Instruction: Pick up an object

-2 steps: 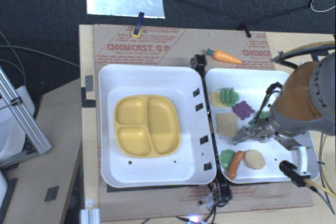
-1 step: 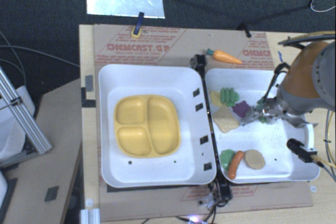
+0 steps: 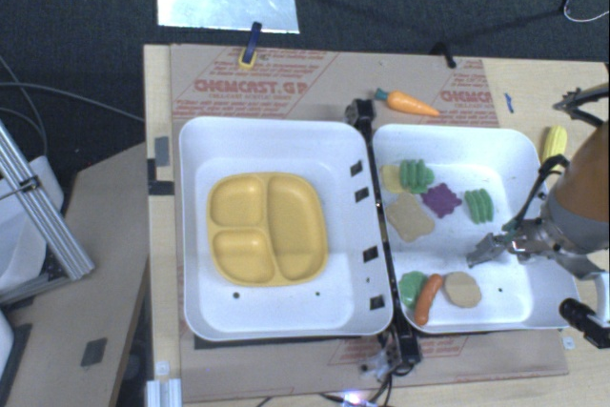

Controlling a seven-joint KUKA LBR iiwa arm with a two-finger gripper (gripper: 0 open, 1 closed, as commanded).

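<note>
While the fingers (image 3: 483,251) hang unreadable nearby, the orange sausage (image 3: 428,297) lies slanted, top end up-right.

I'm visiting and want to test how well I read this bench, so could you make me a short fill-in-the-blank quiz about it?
1. The yellow divided plastic plate has ____ compartments.
2. That plate lies in the ____ shallow white bin.
3. The orange toy carrot with green top lies on the brown cardboard sheet, ____ both bins.
4. The end effector hangs over the ____ shallow white bin.

Missing words: three; left; outside; right
</note>
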